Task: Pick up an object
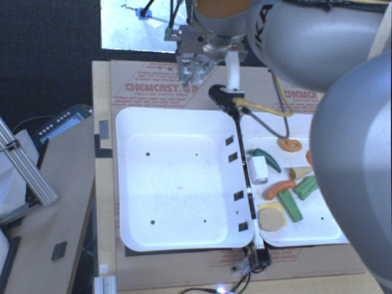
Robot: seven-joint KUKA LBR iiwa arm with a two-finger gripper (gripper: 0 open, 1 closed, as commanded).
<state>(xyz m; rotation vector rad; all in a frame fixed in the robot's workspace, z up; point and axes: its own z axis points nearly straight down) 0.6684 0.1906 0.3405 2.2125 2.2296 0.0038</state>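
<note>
- I see the gripper (195,72) at twelve o'clock, above the far rim of the left bin (131,164) — whether it is spread or pressed together I cannot tell.
- The objects lie in the right bin (318,228) at three o'clock: a white cylinder (260,169), orange ring (289,144), green stick (291,206) and tan disc (271,218), clustered together.

Robotics lab: arm (318,35), bins (177,176)
</note>
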